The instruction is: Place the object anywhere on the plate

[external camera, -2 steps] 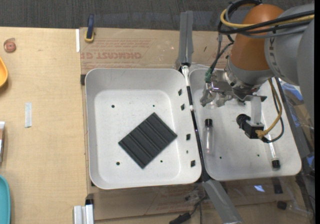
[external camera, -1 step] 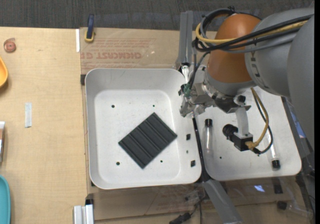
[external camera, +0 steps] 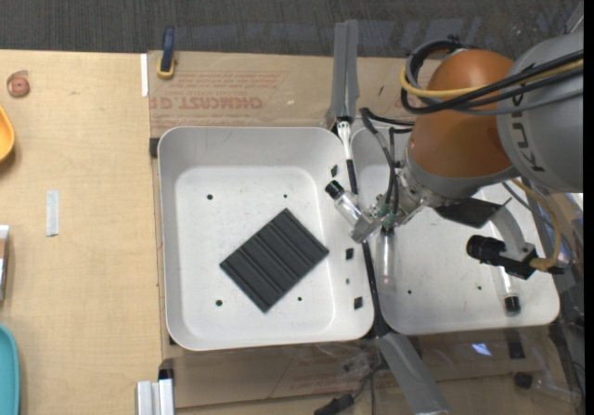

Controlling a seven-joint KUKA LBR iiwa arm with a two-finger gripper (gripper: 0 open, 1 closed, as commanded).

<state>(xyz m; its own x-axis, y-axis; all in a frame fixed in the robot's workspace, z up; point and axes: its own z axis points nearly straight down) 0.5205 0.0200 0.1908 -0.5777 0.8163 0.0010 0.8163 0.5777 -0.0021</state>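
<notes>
A dark ribbed rectangular plate (external camera: 275, 258) lies flat and skewed in the left bin (external camera: 176, 218) — it looks stiff, light, thin, best taken by its edges. The hand (external camera: 371, 223) hovers at the bins' divider; its grip cannot be told.

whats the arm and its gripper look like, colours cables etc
The arm is grey metal with a glossy, rounded orange band above the wrist. Black and yellow cables loop over that band. The gripper is small and silvery with thin coloured wires at its base, and black fittings sit beside the wrist.
</notes>
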